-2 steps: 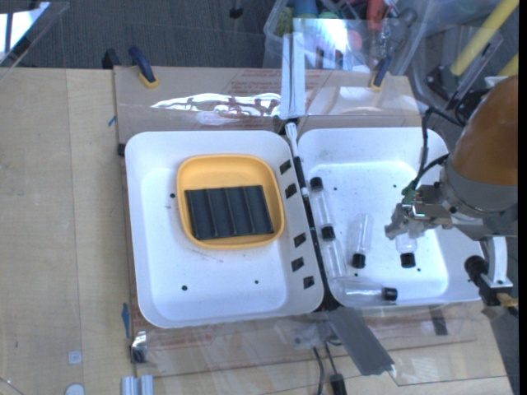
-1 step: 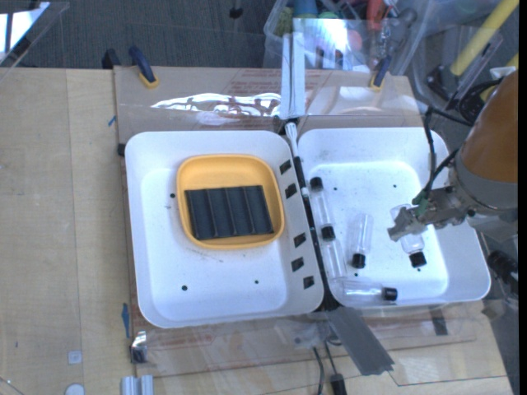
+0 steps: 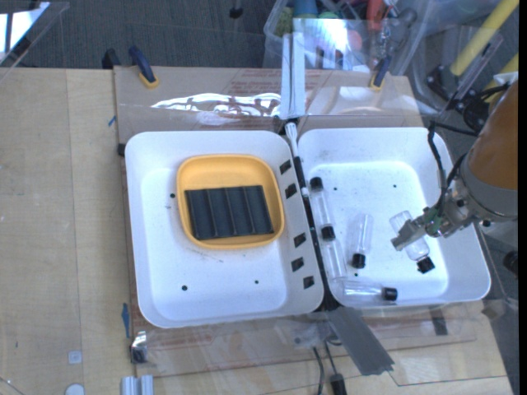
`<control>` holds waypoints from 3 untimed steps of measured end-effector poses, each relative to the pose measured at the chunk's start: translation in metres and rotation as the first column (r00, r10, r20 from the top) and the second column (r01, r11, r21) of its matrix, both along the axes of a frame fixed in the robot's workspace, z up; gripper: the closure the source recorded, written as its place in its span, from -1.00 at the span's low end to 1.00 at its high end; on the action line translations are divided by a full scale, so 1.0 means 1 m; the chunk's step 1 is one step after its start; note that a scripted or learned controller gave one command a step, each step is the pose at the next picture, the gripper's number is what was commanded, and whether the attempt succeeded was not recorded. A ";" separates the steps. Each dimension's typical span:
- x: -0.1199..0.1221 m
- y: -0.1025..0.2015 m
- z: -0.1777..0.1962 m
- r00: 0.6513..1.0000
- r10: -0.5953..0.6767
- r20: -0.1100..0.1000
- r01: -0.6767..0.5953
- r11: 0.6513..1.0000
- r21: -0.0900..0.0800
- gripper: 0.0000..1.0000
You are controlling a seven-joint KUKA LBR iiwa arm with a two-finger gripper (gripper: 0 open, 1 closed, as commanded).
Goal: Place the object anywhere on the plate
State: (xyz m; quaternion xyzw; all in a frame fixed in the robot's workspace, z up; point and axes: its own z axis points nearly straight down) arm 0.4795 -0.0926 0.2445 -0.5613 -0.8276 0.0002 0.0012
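The wooden bench (image 3: 58,220) is carrying two white bins set edge to edge. The left bin (image 3: 156,290) is holding the yellow plate (image 3: 191,171). The right bin (image 3: 471,285) is sitting just to the plate's right, across a divider.

The grey arm (image 3: 494,159) is reaching in from the far right, well apart from the plate, and is hanging over the right bin's outer side.

A dark grey ridged block (image 3: 228,212) is lying flat on the plate and covering most of its floor.

Four clear tubes with black caps are lying in the right bin, none of them touching the plate:
- The long tube (image 3: 321,212) is lying nearest the plate, along the divider.
- The short tube (image 3: 360,237) is resting further right, near the bin's middle.
- The low tube (image 3: 366,290) is lying crosswise by the near wall, to the plate's lower right.
- The far tube (image 3: 418,252) is lying furthest from the plate, tilted, with its cap pointing toward the near wall.

The gripper (image 3: 409,235) is overlapping the far tube's upper end. Whether it is open, closed or gripping that tube cannot be told at this angle.
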 end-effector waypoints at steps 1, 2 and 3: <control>0.000 -0.006 0.009 0.955 0.297 0.005 -0.297 0.955 -0.002 1.00; 0.001 -0.023 0.007 0.874 0.486 0.004 -0.486 0.874 -0.002 1.00; 0.001 -0.054 0.010 0.692 0.721 0.006 -0.721 0.693 -0.006 1.00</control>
